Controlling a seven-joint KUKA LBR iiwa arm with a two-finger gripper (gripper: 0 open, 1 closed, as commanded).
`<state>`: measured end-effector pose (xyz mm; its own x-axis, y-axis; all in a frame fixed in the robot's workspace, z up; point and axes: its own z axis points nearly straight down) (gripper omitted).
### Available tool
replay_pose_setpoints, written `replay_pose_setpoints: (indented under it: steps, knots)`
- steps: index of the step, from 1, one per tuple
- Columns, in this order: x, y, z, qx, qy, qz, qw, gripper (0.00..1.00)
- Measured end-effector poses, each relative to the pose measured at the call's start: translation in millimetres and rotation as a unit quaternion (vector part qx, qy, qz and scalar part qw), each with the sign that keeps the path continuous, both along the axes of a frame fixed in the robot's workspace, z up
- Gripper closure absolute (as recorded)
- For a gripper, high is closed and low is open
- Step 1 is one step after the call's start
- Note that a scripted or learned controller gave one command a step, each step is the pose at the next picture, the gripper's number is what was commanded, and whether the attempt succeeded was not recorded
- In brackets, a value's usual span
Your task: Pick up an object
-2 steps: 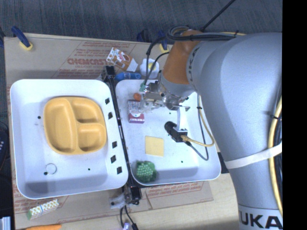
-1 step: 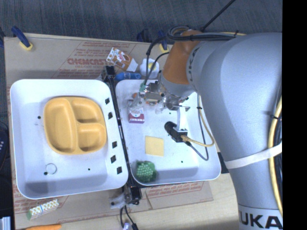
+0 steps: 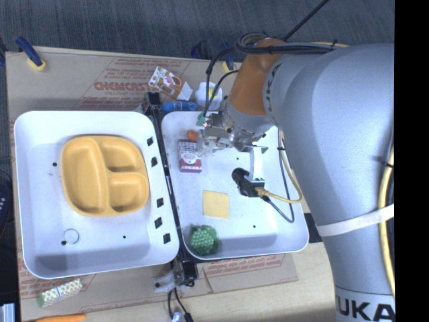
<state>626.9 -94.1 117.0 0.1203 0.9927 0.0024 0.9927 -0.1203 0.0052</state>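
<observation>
Your gripper hangs above the small packet — I cannot tell its state — so it may miss the packet.

The gripper hangs over the far end of the right bin, just beside a small red-and-white packet. A yellow square and a green ball lie nearer. The left bin holds a yellow divided tray.

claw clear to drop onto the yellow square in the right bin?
Probably yes. The yellow square lies flat on open bin floor, nothing on it; the claw hangs just beyond it, near the small red packet.
</observation>
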Motion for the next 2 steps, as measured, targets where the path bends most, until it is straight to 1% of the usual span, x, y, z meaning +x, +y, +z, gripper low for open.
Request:
replay_pose_setpoints:
  steps: [1, 2]
  knots:
    - [0, 0, 0, 0.0000, 0.000, 0.000, 1.0000, 0.00]
    - [30, 74, 75, -0.0016, 0.003, 0.226, 0.9740, 0.00]
